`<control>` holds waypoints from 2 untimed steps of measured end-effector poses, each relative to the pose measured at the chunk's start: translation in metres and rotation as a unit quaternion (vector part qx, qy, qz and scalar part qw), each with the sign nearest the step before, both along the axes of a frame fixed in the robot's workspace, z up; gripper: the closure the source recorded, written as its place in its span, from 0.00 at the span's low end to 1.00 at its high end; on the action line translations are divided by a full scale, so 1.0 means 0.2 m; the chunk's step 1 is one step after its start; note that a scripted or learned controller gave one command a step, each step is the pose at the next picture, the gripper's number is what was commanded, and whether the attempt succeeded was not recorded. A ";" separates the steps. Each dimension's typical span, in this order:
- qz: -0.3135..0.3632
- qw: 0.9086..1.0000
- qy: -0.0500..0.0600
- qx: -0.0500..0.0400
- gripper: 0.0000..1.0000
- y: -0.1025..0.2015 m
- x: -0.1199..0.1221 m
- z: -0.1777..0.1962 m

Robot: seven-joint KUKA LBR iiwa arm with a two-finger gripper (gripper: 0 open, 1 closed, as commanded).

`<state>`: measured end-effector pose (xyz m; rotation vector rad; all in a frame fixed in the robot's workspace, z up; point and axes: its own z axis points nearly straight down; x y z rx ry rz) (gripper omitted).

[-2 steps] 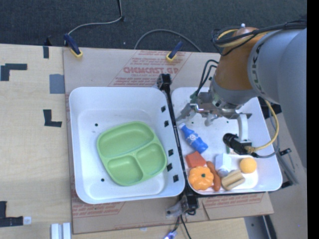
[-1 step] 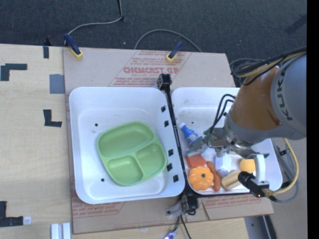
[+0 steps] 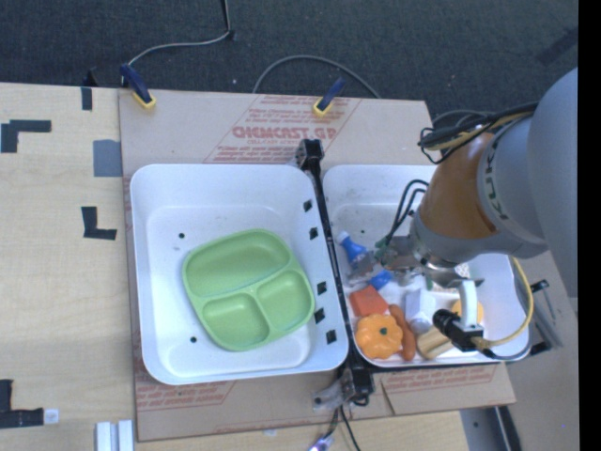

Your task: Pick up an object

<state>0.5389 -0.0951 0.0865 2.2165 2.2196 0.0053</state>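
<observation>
Cardboard (image 3: 282,130) with red printing is lying under two shallow white bins, and it is sitting on a pale wooden bench (image 3: 56,252) marked with dark tape shapes. Beyond the bench, dark carpet (image 3: 376,17) is filling the top of the view, with a thin cable (image 3: 225,7) trailing across it. Two clamps with blue and yellow handles, one at the left (image 3: 138,87) and one further right (image 3: 330,99), are gripping the far edge of the cardboard.

The left bin (image 3: 155,195) is holding a green divided plate (image 3: 248,288), lying flat near its middle. The right bin (image 3: 376,191) is holding a crowded pile of small things near its front: an orange pumpkin toy (image 3: 378,335), a red block (image 3: 368,301) just behind it, a blue piece (image 3: 352,248) near the divider, and a tan block (image 3: 434,343) beside a yellow and white piece (image 3: 468,305).

The grey arm (image 3: 554,177) with its orange band (image 3: 455,195) is reaching in from the right and hanging over the right bin. The gripper (image 3: 424,285) is sitting low among the pile, but clutter and the wrist are hiding its fingers, so I cannot tell whether they are released or clenched, nor whether anything is between them.
</observation>
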 end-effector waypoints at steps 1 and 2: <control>0.000 1.000 0.000 -0.001 1.00 0.00 0.00 0.05; 0.000 1.000 0.003 0.001 1.00 0.40 0.07 0.49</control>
